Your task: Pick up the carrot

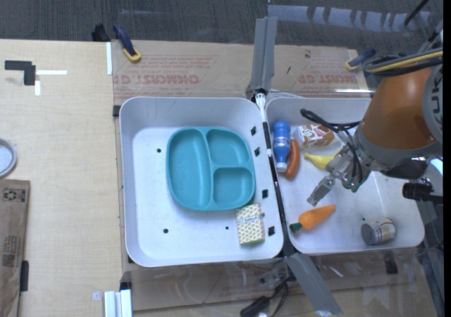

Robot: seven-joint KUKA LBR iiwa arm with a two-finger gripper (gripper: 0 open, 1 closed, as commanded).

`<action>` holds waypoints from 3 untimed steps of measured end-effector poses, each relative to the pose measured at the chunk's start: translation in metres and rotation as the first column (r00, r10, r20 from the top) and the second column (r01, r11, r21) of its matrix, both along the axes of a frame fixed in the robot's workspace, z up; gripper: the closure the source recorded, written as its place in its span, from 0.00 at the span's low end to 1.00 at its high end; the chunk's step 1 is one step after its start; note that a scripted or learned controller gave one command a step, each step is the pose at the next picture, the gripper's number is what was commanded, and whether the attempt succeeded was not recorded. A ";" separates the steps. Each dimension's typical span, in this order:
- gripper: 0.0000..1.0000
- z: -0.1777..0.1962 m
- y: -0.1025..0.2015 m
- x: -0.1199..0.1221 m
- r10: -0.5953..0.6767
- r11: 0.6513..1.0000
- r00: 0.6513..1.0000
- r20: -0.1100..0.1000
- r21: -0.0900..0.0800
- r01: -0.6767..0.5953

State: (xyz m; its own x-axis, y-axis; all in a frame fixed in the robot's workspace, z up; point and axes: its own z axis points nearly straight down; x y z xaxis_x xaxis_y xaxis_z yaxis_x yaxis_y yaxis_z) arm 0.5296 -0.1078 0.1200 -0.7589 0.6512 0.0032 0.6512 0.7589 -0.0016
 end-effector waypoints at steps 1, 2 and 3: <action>0.00 -0.031 -0.017 -0.041 0.158 0.987 0.987 0.001 0.001 -0.158; 0.00 -0.024 -0.002 -0.041 0.613 0.790 0.790 0.030 -0.022 -0.613; 0.00 -0.030 -0.013 0.049 0.555 0.832 0.832 0.005 0.000 -0.555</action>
State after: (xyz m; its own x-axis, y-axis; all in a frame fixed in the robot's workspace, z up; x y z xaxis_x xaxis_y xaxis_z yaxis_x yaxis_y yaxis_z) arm 0.5787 -0.1207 0.0896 -0.9927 0.1204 -0.0004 0.1204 0.9927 0.0020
